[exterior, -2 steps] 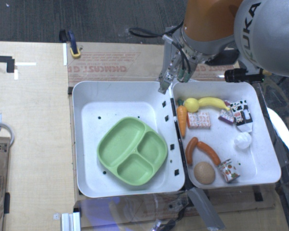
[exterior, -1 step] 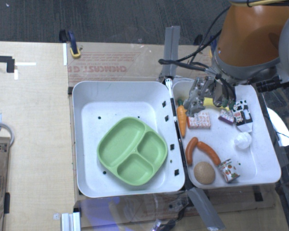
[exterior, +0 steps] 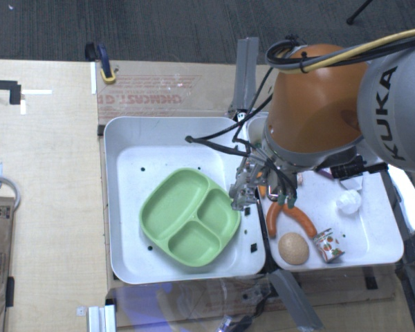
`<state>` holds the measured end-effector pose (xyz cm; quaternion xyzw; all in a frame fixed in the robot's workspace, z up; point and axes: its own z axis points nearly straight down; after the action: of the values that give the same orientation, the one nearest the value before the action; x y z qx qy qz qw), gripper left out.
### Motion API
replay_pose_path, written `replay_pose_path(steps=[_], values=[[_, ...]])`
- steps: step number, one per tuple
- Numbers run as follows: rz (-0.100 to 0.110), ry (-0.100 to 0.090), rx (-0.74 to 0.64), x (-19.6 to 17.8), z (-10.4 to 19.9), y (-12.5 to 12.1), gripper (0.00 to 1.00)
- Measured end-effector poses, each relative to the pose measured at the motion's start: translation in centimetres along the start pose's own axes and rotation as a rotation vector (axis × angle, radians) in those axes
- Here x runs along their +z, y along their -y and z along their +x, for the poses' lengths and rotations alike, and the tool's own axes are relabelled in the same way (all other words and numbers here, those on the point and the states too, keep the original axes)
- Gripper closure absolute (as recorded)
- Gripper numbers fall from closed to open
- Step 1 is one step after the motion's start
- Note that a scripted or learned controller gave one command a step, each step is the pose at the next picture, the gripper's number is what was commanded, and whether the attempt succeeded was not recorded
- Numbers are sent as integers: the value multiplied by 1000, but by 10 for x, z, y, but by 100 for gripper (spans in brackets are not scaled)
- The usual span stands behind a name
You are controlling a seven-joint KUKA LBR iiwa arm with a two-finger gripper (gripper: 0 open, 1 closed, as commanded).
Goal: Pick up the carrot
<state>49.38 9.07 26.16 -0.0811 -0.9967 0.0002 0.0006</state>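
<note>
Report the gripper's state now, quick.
Two-finger gripper: over the divide between the white bins, beside the green three-compartment plate; open or shut cannot be told. The orange carrot lies apart in the right bin.

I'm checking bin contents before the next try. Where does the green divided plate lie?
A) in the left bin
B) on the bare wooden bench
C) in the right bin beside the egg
A: the green divided plate rests on the floor of the left bin, while the egg sits in the right bin.

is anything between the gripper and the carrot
Nothing visible. The gripper hangs over the wall between the bins, and the carrot lies just to its right in the right bin, beside an egg.
</note>
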Motion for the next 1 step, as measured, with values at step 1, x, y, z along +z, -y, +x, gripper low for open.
replay_pose_path(steps=[1], values=[[-1,5,-189,-18,12,10,100]])
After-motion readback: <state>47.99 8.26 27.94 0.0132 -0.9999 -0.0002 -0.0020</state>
